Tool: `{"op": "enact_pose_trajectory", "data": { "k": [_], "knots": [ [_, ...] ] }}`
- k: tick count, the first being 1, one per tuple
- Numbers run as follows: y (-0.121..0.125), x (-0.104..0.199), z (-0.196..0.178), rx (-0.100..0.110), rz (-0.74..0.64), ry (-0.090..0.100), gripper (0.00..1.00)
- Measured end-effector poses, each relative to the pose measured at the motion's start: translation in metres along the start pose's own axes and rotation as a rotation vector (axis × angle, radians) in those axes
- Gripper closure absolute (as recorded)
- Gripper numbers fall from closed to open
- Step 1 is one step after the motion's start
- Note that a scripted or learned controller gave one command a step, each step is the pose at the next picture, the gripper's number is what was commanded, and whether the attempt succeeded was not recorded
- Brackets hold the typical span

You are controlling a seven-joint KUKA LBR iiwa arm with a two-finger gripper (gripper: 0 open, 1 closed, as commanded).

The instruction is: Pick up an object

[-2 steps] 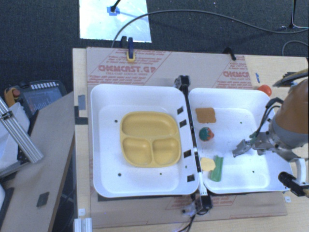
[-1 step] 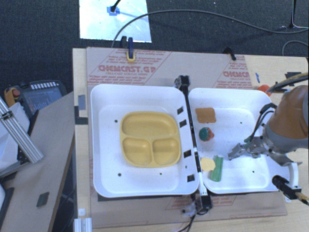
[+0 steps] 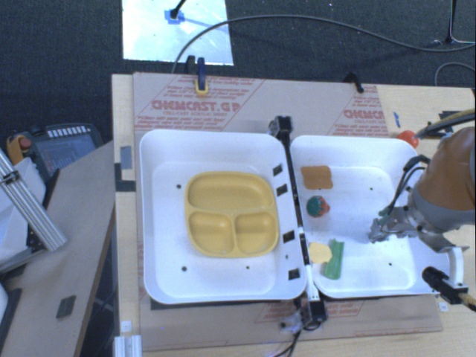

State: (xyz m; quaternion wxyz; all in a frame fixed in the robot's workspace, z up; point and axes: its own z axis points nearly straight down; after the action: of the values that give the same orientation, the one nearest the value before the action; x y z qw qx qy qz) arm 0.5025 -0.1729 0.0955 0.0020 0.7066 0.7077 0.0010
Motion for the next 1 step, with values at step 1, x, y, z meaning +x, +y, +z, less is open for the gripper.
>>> {"op": "enact_pose_trajectory", "data": {
  "k": [1],
  "knots": [
    [0.0073,-0.0087,-0.0497,-0.001,-0.001,-0.001,1.00]
  ]
}}
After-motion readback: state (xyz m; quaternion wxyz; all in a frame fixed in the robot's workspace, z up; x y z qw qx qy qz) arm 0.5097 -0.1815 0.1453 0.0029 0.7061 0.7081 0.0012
